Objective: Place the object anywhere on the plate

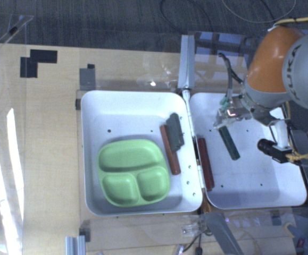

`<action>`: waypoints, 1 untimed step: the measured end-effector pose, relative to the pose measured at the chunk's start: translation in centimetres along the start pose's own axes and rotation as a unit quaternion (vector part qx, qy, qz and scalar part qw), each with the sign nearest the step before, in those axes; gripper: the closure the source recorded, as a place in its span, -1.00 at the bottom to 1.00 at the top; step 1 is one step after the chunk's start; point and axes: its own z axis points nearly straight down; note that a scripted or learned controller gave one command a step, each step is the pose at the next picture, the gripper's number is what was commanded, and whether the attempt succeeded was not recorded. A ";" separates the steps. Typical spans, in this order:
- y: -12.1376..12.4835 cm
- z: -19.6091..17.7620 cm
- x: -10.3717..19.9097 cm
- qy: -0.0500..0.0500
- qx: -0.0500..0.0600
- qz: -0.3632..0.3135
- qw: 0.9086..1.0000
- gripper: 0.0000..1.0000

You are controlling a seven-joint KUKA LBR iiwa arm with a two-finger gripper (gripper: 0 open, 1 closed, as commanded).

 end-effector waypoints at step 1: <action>1.7 -7.6 3.0 0.000 -0.001 -0.099 0.995 1.00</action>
